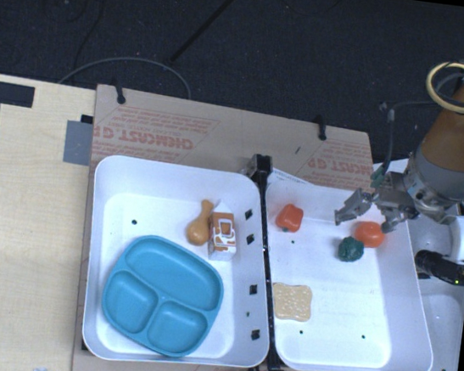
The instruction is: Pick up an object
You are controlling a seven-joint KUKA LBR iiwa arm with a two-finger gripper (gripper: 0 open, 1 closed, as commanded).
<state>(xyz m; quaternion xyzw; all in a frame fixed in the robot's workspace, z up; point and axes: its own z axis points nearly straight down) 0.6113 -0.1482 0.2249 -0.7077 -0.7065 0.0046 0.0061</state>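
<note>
My gripper [372,217] hangs over the far right part of the right bin [381,347], fingers spread open. A round red-orange object [369,234] lies just below and between the fingertips, resting on the bin floor; nothing is clamped. A dark green lump [351,249] sits just in front of it, to the left. An orange-red piece [289,218] lies near the bin's far left corner, and a flat beige slice [292,301] lies by the left wall.
The left bin [109,206] holds a blue divided plate [163,295], a tan pear-shaped item [201,226] and a small white-and-orange box [223,233]. A black divider [260,261] runs between the bins. Cardboard lies under both.
</note>
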